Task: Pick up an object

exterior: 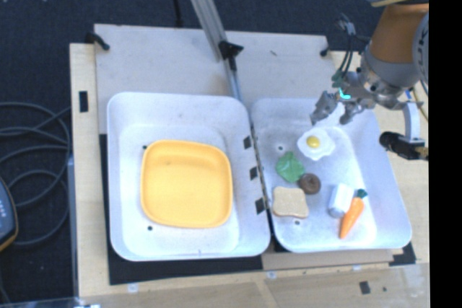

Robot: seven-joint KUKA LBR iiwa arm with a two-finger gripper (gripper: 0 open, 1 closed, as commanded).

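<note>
Two white bins (115, 155) sit on the desk. Over the right one, the gripper (338, 110) hangs with its fingers spread apart, holding nothing. Just below it lies the white fried egg with a yellow middle (315, 144). The square yellow plate (186, 182) sits in the left bin.

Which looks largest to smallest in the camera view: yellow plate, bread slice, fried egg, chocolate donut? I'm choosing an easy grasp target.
1. Yellow plate, by far the largest.
2. Fried egg and bread slice: too alike to rank.
3. Chocolate donut, smallest.
</note>
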